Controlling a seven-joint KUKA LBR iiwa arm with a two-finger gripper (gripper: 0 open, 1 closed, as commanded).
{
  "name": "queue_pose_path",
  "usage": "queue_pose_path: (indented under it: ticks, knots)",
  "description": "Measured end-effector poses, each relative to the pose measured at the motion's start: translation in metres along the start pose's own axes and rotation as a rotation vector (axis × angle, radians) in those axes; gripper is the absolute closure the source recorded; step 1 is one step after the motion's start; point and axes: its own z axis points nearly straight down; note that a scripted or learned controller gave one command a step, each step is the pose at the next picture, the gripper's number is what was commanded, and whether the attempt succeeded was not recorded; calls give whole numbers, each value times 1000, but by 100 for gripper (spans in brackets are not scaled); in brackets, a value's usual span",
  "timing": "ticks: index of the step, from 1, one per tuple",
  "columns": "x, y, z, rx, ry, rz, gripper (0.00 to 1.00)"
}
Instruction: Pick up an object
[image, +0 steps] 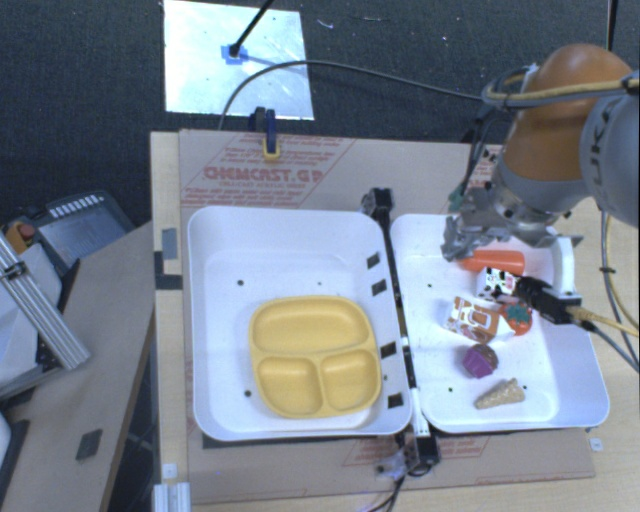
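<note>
A: Start big. What is on the counter (170, 300)?

B: Two white bins side by side. The left bin (215, 300) carries a yellow tray (315, 355) with three compartments. The right bin (570, 390) carries the small things, and the arm (560, 130) reaches in over its upper part, around one o'clock in the view.

A: And the end effector?

B: The end effector (465, 238) hangs low over the right bin's far end. Whether it is released or clenched I cannot tell; nothing is visibly held.

A: Which thing is nearest to it?

B: The orange piece (492, 261), just beside it at about four o'clock, with its long axis running nine to three. I judge that the likeliest target.

A: The rest?

B: Further off at five o'clock: a patterned packet (474, 318), a black-and-white item (497, 282), a purple piece (480, 361), then a tan wedge (500, 394) nearest the front rim.
</note>
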Motion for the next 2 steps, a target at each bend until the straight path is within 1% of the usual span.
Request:
queue_pose_path:
  ticks: [1,2]
  knots:
    - [46,-6,10,-1,0,2,100]
    - [97,-18,23,1,0,0,100]
